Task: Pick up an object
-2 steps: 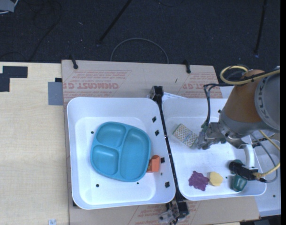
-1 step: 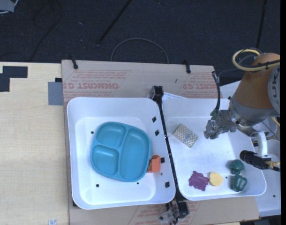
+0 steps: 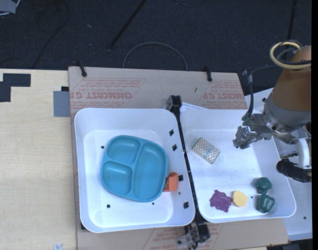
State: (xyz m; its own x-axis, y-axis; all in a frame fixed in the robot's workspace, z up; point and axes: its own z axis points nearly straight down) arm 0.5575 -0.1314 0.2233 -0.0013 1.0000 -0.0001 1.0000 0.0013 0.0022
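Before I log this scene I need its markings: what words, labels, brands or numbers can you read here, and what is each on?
"CHEMCO2T", as it seems to read, printed in red and upside down on the cardboard sheet behind the left bin.
A second red print on the cardboard behind the right bin: too blurred to read.
Red print on the cardboard's front edge: too blurred to read.
The small patterned packet: a pattern, no legible text.

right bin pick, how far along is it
Nothing looks picked yet. The tool hangs over the right white bin with no object seen between its fingers. The patterned small block, purple crumpled piece, yellow round piece and two dark green pieces all lie on the bin floor. Descent, grasp and lift remain.
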